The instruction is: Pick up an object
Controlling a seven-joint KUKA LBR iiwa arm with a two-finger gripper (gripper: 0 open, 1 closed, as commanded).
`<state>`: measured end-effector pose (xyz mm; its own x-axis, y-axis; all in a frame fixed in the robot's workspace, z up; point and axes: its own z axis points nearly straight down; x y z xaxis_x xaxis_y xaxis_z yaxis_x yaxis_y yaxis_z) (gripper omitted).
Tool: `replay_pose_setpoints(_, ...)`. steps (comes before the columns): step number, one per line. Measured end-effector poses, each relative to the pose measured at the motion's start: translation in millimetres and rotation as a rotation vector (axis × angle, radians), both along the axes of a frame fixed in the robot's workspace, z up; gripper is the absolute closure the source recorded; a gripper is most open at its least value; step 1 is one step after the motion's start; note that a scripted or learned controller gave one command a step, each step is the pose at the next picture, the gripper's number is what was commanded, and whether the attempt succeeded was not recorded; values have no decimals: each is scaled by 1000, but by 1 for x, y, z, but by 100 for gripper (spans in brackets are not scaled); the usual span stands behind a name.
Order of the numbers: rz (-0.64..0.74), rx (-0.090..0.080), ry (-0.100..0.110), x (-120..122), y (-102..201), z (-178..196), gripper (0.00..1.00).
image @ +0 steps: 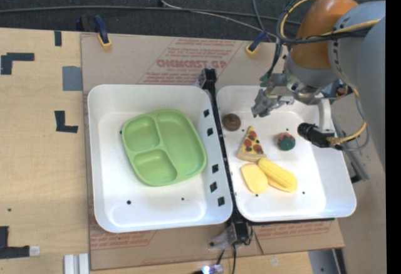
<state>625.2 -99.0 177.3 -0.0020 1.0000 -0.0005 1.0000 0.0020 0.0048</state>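
The right bin (326, 197) holds a small brown round piece (231, 121), a pizza slice (250, 145), a green and red round piece (286, 141), a yellow corn cob (277, 174) and a pale yellow piece (254, 179). My gripper (264, 105) hangs over the back of this bin, up and to the right of the pizza slice and right of the brown piece. Nothing shows between its fingers. Whether they are apart or together is too small to tell.
The left bin (100, 141) holds a green three-part plate (164, 147). A black divider (214, 135) runs between the two bins. Cables cross the dark floor at the back. Blue and yellow clamps (100, 31) hold the cardboard sheet.
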Motion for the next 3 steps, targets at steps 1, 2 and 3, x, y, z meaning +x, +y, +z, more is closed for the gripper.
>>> replay_pose_setpoints(1,0,0,-1,5,5,62,100)
replay_pose_setpoints(2,-1,0,3,5,5,86,100)
replay_pose_setpoints(3,4,2,6,-9,56,87,100)
